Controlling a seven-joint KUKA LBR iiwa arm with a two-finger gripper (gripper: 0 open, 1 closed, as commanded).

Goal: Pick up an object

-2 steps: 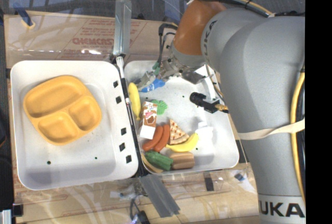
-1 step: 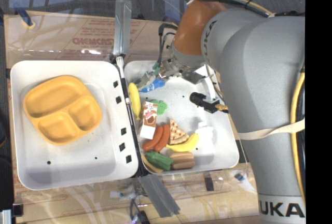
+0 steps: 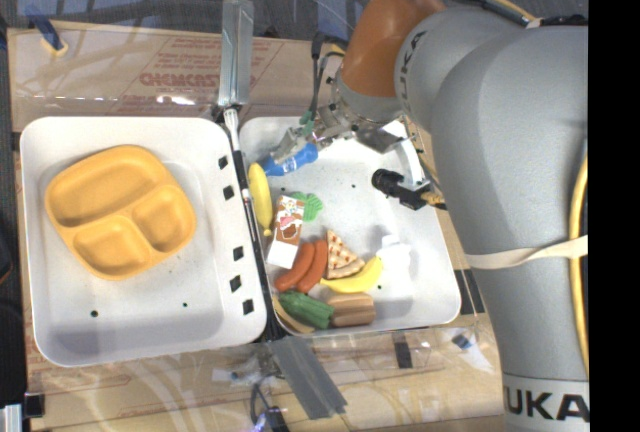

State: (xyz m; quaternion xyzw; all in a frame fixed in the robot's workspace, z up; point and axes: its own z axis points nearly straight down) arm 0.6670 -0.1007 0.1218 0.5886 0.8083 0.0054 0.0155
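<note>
A view from above shows 2 shallow white bins side by side on a tabletop. The left bin [image 3: 60, 320] holds 1 yellow divided plate [image 3: 120, 210], lying toward its far left corner. The right bin [image 3: 425, 260] holds a jumble of toy food. A grey arm with an orange band [image 3: 385, 45] reaches in from the right, and its gripper [image 3: 318, 132] sits low over the far left corner of the right bin, just at a blue object [image 3: 292, 158]. Wrist and cables hide whether anything is gripped, so that cannot be told.

The blue object looks like the likely target. To do this well, the gripper should centre on it, close fully before lifting, and rise straight up, clear of the bin wall.

Counted in the right bin: 1 blue object, 2 bananas, one [image 3: 260, 195] along the left wall and one [image 3: 362, 277] near the front, 2 sausages [image 3: 303, 267], 1 pizza slice [image 3: 342, 258], 1 green vegetable [image 3: 305, 310], 1 brown piece [image 3: 352, 310], 1 small carton [image 3: 290, 217] and 1 white block [image 3: 396, 258].
</note>
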